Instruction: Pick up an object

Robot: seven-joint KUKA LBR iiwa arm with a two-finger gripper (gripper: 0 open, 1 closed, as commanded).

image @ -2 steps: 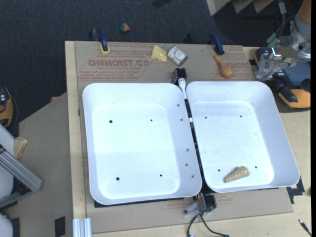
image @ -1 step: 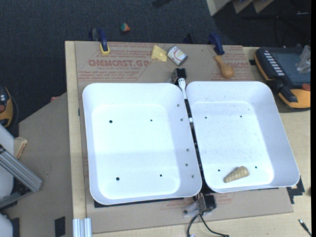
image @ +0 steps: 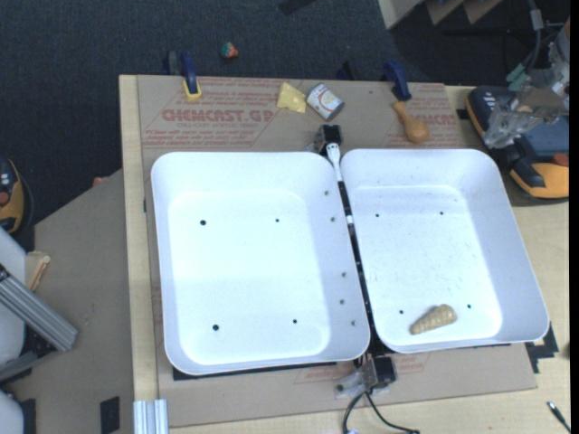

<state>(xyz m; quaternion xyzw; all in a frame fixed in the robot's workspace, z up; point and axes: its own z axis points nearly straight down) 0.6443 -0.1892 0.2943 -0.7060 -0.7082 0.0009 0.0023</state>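
Two shallow white bins sit side by side on the bench, the left bin [image: 244,260] bare of objects and the right bin [image: 434,242] holding one tan cone-shaped object [image: 432,319] near its front edge, lying on its side.

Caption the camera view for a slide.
Two white bins side by side; one tan cone-shaped object lies near the right bin's front edge.

bins [image: 181,174]: smooth white plastic, slightly glossy
desk [image: 136,152]: matt brown board
floor [image: 72,34]: dark rough carpet
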